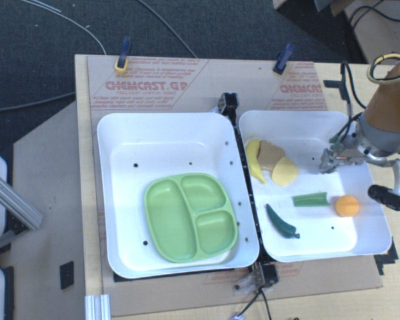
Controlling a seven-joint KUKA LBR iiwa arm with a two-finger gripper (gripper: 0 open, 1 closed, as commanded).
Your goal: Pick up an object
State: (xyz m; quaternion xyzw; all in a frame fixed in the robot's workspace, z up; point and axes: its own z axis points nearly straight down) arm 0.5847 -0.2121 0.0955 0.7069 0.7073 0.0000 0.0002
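Note:
The right bin [370, 242] holds several small things. A yellow banana [253, 161] lies along its left wall, touching a brown piece [271, 153] and a round yellow item [285, 173]. A green block [310, 200] lies mid-bin, with an orange ball [347, 206] to its right. A dark green pepper [282, 221] lies below them. My gripper [329, 160] hangs low over the bin's upper right part, above bare floor. It is right of the round yellow item and above the green block. Nothing shows between its tips.
The left bin [113, 179] carries a light green divided plate [189, 215]. A black clamp [228, 103] sits at the top of the seam between the bins, and blue clips [283, 58] pin the board's far edge. The arm's orange band [390, 105] rises at the right.

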